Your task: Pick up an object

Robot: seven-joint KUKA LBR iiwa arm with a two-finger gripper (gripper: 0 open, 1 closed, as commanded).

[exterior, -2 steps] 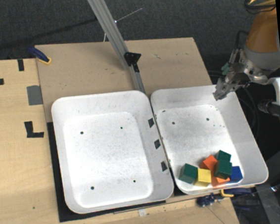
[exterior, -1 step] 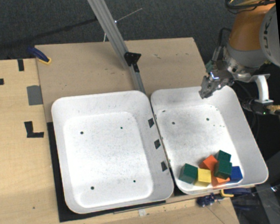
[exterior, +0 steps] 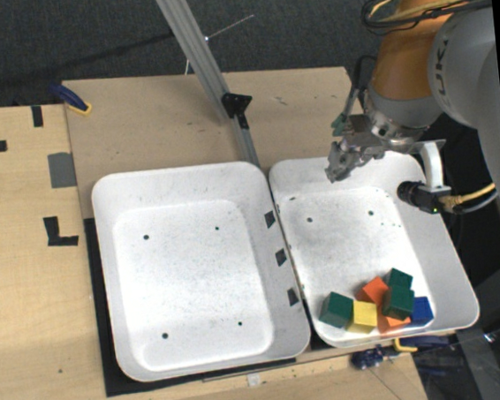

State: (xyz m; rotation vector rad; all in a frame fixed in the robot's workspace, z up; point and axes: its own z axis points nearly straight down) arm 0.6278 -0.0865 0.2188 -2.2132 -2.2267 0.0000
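Gripper point(exterior: 342, 165) over right bin's point(exterior: 433, 246) far rim.

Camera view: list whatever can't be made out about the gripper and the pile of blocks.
- Gripper, camera view: small and blurred above the far rim of the right bin; finger state unreadable.
- Block pile, camera view: blocks overlap in the near corner, so the orange block is partly covered by neighbours and the exact count is unclear.
- Arm: cut off by the right edge.

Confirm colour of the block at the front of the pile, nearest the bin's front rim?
Yellow block, seen in the camera view.
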